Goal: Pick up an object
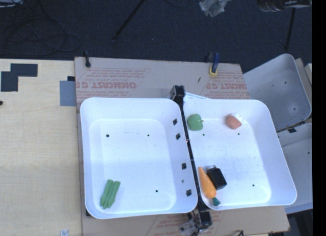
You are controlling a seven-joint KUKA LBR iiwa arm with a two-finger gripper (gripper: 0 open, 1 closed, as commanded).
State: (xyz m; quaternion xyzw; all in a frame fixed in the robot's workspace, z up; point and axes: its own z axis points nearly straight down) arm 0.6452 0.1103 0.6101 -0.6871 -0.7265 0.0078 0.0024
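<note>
We see the left bin [84, 143] holding only a green pod [110, 193] at lower centre. The right bin [281, 164] holds an orange carrot [206, 180] touching a black block [217, 177] by the divider, where we judge a grasp could snag both. A green ball [195, 122] and a pink piece [233, 121] may roll. The gripper [216, 0] hangs at the top of the frame, gripping nothing visible; open or closed, we cannot tell.

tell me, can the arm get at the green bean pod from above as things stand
Probably yes. The pod lies alone near the front corner of the left bin, with nothing over or against it. The claw is high at the back, so the way down looks free.
</note>
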